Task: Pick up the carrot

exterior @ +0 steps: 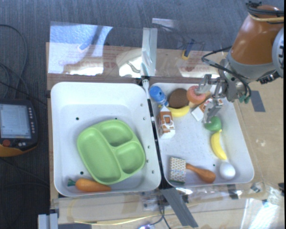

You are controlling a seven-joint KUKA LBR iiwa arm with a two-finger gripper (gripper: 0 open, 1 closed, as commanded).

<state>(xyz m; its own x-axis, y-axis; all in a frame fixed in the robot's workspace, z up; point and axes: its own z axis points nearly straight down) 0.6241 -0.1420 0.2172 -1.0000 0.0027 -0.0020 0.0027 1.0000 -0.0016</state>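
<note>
From above, the worktop (267,128) carries two shallow white bins side by side. In the left white bin (71,99) sits a lime-green plastic plate with three compartments (111,150), tilted a little. Just beside the plate's near-left edge lies the orange plastic carrot with a green top (88,185), stretched along the bin's front wall with the green end pointing left, touching nothing but the bin floor as far as can be seen.

The right white bin (242,142) holds a scatter of toys. Along its far side are a round blue object (158,94), a dark brown rounded object (178,97) and a yellow banana (180,111) below it. A small white and orange carton (166,124) stands near the dividing wall. Further right lie a green rounded object (212,124), a second yellow banana (219,146) and a white egg-shaped object (227,170). Near the front are a tan patterned block (177,168) and an orange-brown drumstick-shaped toy (200,172).

The grey arm with its orange band (255,37) reaches in from the right, and its pincer (211,98) hangs over the far right part of the right bin, next to a pinkish-orange round object (197,94) and above the green one. Whether its jaws are apart or together cannot be told here, nor whether anything is gripped. It is well apart from the carrot.
</note>
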